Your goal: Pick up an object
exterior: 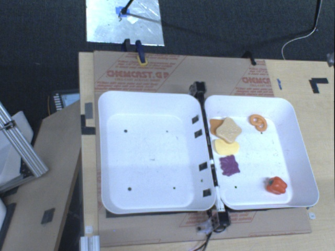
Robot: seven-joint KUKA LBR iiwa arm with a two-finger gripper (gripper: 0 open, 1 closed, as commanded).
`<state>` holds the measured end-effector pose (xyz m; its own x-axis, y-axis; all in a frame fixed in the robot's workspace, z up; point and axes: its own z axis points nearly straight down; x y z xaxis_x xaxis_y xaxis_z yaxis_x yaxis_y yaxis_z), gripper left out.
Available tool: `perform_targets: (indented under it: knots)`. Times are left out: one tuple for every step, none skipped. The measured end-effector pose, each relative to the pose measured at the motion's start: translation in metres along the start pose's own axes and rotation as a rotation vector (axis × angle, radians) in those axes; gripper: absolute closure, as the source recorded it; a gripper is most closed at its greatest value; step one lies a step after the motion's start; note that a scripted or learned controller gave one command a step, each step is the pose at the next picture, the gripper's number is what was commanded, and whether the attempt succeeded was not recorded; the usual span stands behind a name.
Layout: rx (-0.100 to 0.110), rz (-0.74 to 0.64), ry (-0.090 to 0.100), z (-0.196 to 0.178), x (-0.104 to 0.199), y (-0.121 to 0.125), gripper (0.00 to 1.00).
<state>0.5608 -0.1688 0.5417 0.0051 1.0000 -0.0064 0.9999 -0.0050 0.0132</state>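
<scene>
Toys sit in the right bin. I pick the lonely red pepper. My claw's state, I cannot tell.

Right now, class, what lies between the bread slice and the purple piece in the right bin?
A pale yellow piece lies between the bread slice and the purple piece, seen in the camera view.

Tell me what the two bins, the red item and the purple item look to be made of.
Left bin and right bin: likely molded plastic, smooth white, rounded rims. Red item: probably glossy plastic toy food; it shows a bright highlight. Purple item: matte, flat, ragged-edged, perhaps foam or felt; too small to be sure.
</scene>
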Motion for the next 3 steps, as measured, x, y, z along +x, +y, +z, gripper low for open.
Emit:
perform_targets:
  knots:
    - [0.005,-0.019,0.007,0.007,0.096,0.093,0.00]
    - [0.006,-0.014,0.005,-0.005,0.090,0.090,1.00]
    - [0.012,-0.017,0.009,0.017,0.173,0.107,1.00]
